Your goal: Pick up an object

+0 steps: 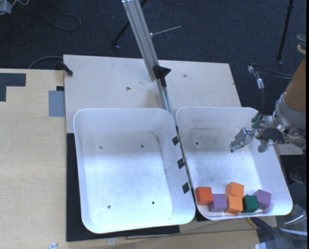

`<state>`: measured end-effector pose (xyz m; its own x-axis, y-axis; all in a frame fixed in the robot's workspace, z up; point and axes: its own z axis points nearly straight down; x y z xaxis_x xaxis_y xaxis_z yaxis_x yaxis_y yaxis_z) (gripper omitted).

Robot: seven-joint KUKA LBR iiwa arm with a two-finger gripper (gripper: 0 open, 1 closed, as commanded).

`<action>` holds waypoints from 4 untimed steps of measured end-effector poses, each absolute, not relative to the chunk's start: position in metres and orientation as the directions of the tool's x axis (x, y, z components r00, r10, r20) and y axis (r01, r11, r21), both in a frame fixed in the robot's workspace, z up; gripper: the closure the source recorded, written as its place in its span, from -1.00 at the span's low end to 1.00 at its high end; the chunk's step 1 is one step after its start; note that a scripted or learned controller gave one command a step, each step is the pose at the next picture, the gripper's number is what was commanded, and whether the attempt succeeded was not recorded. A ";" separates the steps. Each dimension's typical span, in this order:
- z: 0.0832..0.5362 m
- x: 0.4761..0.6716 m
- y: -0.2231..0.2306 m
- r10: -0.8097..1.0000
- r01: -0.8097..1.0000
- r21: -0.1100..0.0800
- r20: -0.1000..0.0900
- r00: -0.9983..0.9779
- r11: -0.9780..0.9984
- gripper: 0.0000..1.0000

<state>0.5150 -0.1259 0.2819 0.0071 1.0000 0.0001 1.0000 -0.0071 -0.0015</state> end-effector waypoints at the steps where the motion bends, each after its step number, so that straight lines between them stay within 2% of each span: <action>1: 0.263 0.516 -0.070 1.000 1.000 -0.005 0.003 -0.005 0.005 -1.00; 2: 0.090 0.500 -0.100 1.000 1.000 0.000 0.001 0.002 -0.002 -1.00; 3: 0.103 0.500 -0.101 1.000 1.000 -0.001 0.003 0.007 -0.007 1.00; 4: 0.112 0.500 -0.102 1.000 1.000 -0.003 0.003 0.012 -0.012 1.00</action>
<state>0.4999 -0.1016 0.1118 0.0119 0.9999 0.0034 0.9999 -0.0119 -0.0029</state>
